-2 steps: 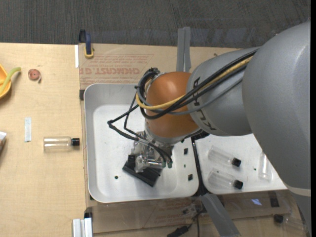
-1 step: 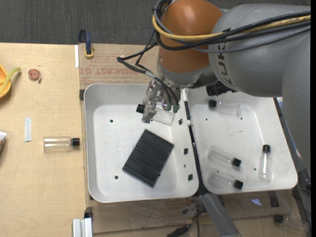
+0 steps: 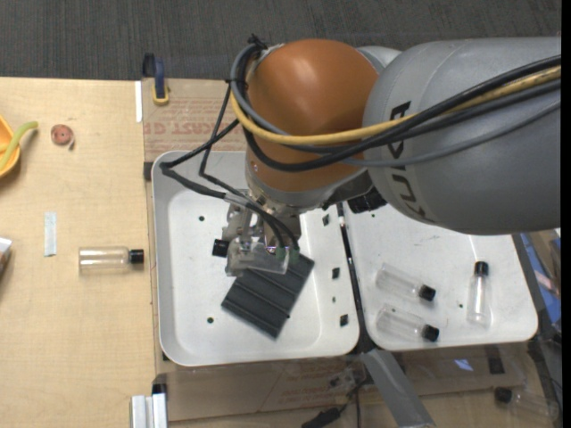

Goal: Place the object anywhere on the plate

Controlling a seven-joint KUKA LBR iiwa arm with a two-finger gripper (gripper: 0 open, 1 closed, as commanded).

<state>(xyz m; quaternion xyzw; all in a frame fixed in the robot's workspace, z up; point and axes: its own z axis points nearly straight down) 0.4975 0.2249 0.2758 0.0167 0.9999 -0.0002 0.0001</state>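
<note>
The gripper (image 3: 259, 255) hangs touching-close over the upper edge of the dark ribbed plate (image 3: 266, 300), spread or pinching I can't tell, so it may well come down carrying nothing, since the clear vials (image 3: 406, 285) lie well apart from it in the neighbouring bin (image 3: 526, 324).

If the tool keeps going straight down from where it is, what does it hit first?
Most likely the dark ribbed plate lying in the left bin. The tool hangs right above the plate's upper edge, though the gap between them is hard to judge.
</note>
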